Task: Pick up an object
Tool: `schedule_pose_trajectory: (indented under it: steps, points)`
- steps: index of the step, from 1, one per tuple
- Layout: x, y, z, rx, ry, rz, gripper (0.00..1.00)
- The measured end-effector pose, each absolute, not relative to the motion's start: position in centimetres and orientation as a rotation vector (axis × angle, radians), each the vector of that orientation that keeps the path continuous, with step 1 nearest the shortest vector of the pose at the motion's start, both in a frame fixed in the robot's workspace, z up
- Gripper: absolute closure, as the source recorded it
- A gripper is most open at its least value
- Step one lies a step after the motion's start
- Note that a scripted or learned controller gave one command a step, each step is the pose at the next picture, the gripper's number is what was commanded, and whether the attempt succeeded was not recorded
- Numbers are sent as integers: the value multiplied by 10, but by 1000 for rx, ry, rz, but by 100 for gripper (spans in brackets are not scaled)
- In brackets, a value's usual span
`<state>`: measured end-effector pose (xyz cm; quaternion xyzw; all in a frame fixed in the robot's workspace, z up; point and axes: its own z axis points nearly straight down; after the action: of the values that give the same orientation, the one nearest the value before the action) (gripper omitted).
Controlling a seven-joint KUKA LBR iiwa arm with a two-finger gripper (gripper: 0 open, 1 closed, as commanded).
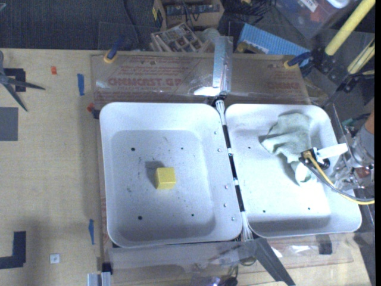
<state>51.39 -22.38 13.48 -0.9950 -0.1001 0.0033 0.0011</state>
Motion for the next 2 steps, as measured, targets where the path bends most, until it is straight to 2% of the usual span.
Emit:
schedule_pose_trajectory:
  steps: [1,2]
  points:
    - [584,-222,122,-3123,-318,10,100]
    - [577,-222,213,-3025,-845,7,100]
